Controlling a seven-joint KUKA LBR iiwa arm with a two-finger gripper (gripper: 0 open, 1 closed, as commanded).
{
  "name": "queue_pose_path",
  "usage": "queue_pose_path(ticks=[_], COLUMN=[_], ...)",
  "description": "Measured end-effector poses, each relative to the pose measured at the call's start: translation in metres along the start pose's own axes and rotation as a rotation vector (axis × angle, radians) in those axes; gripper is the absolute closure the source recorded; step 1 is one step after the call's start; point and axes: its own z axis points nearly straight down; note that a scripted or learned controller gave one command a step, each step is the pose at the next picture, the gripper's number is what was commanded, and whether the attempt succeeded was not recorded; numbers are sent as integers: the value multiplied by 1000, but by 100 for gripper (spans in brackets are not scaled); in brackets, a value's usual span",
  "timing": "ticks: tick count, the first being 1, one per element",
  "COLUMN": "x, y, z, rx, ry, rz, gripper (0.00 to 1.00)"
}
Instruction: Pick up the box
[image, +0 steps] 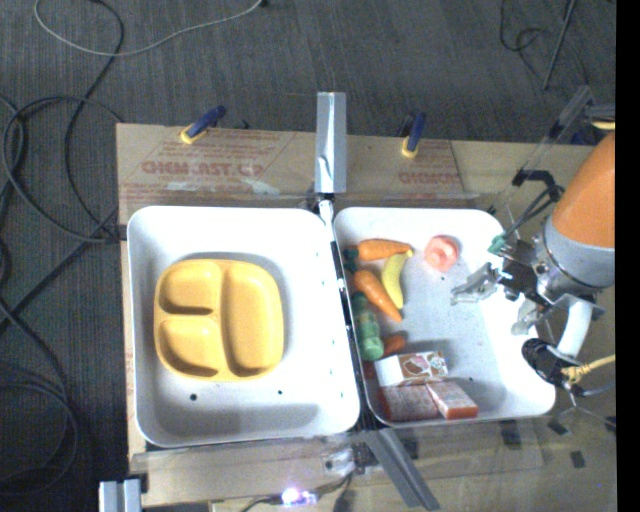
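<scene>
A small box (413, 367) with a white top and red print lies near the front of the right bin (470, 340), tilted a little. Just in front of it lies a flat brownish-red packet (405, 403) with an orange-red block (455, 400) at its right end. My gripper (478, 286) reaches in from the right and hangs over the bin's right half, behind and to the right of the box and apart from it. Nothing shows in its grasp.
In the right bin's left part lie two carrots (378, 292), a banana (394, 280), green vegetables (368, 335) and a pink-red item (441, 251) at the back. The left bin (145, 400) holds a yellow divided plate (221, 317). A metal bar (330, 140) stands behind the bins.
</scene>
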Motion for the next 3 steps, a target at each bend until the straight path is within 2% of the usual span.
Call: queue_pose_path(ticks=[1,2,3], x=[-24,15,-16], y=[6,157,89], z=[104,116,95], rx=[5,1,2], ry=[-1,-3,-3], rz=[615,843,910], gripper=[0,0,0])
